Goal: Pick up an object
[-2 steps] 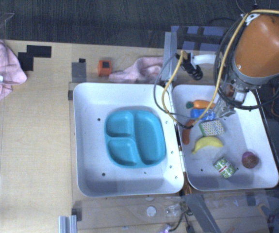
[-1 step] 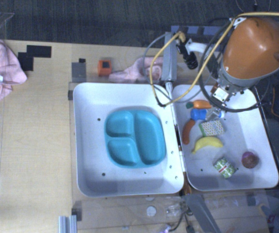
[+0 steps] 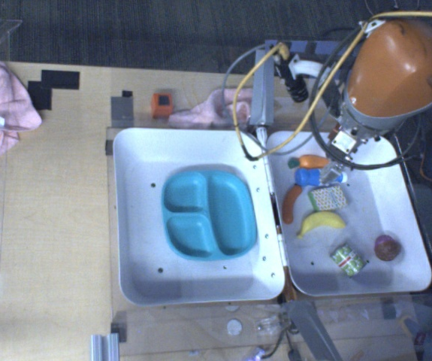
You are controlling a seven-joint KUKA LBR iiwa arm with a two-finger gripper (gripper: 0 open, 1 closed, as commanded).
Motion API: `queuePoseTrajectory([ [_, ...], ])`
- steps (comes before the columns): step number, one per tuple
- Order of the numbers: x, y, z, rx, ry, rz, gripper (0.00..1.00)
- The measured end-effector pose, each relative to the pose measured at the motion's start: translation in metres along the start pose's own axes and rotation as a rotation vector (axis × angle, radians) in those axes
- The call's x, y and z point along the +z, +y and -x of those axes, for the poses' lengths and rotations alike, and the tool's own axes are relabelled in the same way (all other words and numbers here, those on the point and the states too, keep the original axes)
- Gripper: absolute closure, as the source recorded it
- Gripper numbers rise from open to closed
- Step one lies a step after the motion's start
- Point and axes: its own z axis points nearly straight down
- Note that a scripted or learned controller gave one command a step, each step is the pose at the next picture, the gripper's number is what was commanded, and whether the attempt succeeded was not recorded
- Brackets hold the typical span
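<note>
The right bin (image 3: 411,224) holds several small items. An orange carrot-like piece (image 3: 311,161) lies at its back, with a blue block (image 3: 306,177) just in front of it. A brown sausage shape (image 3: 291,202) lies near the bin's left wall. A green-checked pad (image 3: 327,198) sits above a yellow banana (image 3: 321,222). Nearer the front are a green and red can (image 3: 348,260) and a dark red round fruit (image 3: 387,247). My gripper (image 3: 333,173) hangs under the orange arm housing (image 3: 396,66), low over the bin's back, right beside the blue block and above the checked pad.
The left bin (image 3: 137,224) contains a blue divided plate (image 3: 208,213). Yellow and black cables (image 3: 276,104) loop over the divider at the back. Pink cloths lie at the far left (image 3: 1,115) and behind the bins (image 3: 204,113), near an orange block (image 3: 162,104).
</note>
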Motion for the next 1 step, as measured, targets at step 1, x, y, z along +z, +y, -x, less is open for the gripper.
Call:
queuePoseTrajectory([
  [1,-0.0957,-0.0238,0.0154,-0.455,0.007,-0.002,1.00],
])
